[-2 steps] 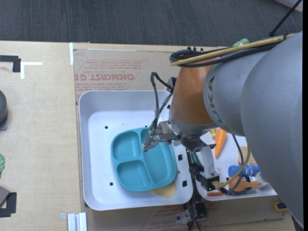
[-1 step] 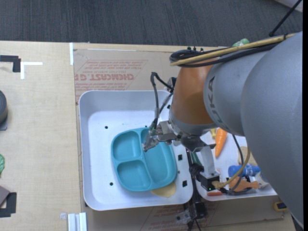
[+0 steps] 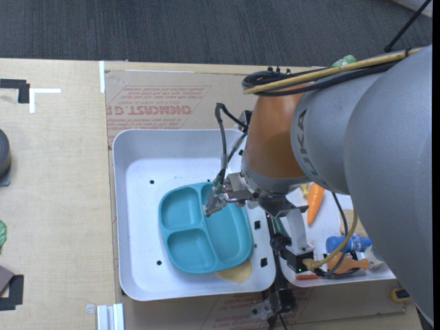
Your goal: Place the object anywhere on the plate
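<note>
A blue three-compartment plate (image 3: 199, 236) lies in the left white bin (image 3: 137, 184), toward its right side. My gripper (image 3: 215, 202) hangs over the plate's upper right part, at the end of the grey arm with the orange band (image 3: 275, 139). The arm's bulk hides the gripper's tip, and I see nothing that is clearly held. A flat pale yellow piece (image 3: 234, 273) pokes out from under the plate's near edge.
In the right bin lie an orange carrot (image 3: 314, 202), a blue item (image 3: 340, 244) and some small orange bits (image 3: 344, 261), mostly hidden by the arm. Cardboard (image 3: 172, 102) lies behind the bins. Wooden bench (image 3: 51, 205) extends left.
</note>
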`<action>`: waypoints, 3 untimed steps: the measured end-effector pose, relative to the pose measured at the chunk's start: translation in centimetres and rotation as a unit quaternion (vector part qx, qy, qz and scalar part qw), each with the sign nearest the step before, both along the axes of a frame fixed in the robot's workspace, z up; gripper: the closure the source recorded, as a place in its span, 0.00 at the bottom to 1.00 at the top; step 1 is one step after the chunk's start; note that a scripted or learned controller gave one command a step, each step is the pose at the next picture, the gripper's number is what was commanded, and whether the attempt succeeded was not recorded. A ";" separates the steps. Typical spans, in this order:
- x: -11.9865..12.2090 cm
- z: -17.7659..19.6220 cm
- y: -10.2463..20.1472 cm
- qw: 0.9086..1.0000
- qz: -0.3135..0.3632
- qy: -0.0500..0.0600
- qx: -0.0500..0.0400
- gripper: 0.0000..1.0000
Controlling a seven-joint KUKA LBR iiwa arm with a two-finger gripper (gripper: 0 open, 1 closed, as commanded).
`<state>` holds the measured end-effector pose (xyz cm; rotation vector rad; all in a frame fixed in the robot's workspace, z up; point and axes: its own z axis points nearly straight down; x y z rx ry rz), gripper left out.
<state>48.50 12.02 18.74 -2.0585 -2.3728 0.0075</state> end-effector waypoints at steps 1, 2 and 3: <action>0.0 0.0 0.0 1.000 0.000 0.000 0.000 0.00; 0.0 0.0 0.0 1.000 0.000 0.000 0.000 0.00; 0.0 0.0 0.0 1.000 0.000 0.000 0.000 0.00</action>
